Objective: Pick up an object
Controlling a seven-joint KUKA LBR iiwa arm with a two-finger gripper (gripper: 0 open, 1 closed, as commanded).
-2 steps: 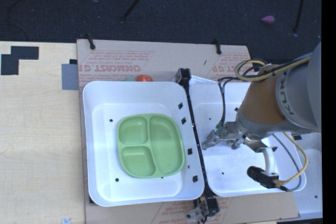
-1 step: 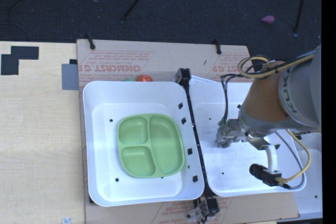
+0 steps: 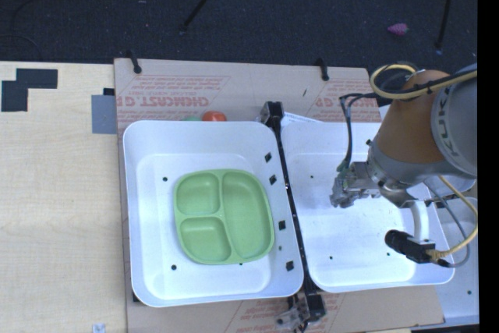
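Reaching in over the right shallow white plastic bin (image 3: 366, 261), my grey arm with its orange band (image 3: 413, 121) sets my two-finger gripper (image 3: 345, 195) low above that bin's floor. Its grip state I cannot tell; the tip is small and dark against the wrist. A pale green three-compartment plastic plate (image 3: 224, 216) lies flat in the left shallow white plastic bin (image 3: 148, 168), well apart from my gripper, across the black divider (image 3: 284, 203) between the bins. A small orange-red round object (image 3: 214, 117) sits behind the left bin's far rim on the cardboard sheet (image 3: 234, 90).
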